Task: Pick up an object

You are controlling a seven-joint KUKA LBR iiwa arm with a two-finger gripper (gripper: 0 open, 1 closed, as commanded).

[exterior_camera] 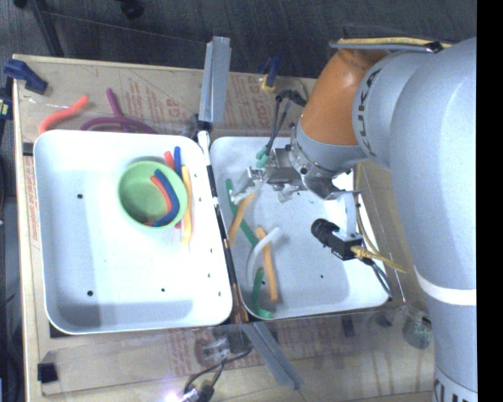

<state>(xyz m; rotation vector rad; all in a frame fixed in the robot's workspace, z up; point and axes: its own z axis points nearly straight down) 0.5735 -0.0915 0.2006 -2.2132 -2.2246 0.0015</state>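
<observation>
The grey arm (419,141), with its orange band at about twelve o'clock of the right bin (365,296), is reaching in from three o'clock and hanging its gripper (268,177) over that bin's upper left part. Whether the tool is released or clenched I cannot tell, and nothing is showing in its grasp.

The candidates are lying in the right bin's left half: an orange stick (240,210) just toward seven o'clock of the gripper, a green stick (245,229) beside it, and a white tube (257,254) and another orange stick (271,276) toward six o'clock. In the left bin (84,249), a green bowl (147,193) is holding coloured sticks.

This looks like the approach step. The next move is calling for a descent onto the nearest orange stick, straddling it across its width, away from the bin wall.
</observation>
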